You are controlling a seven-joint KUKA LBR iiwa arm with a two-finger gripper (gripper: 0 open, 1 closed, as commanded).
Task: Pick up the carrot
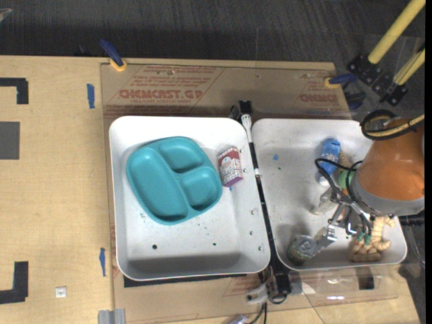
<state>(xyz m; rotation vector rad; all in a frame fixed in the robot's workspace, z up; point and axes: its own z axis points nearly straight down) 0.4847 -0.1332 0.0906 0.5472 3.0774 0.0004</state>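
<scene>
Fingers of the gripper were seen spread apart over the right bin, with nothing caught between them. The carrot could not be picked out with certainty, so its place could not be told. A crumpled grey object was seen just beside the lower fingertip, near the bin's front wall, and a tan ridged object lay at the front right corner. A blue object was seen farther back, near the arm's orange band. In the left bin a teal divided plate was laid, with a small red-and-white can just beside its right edge.
</scene>
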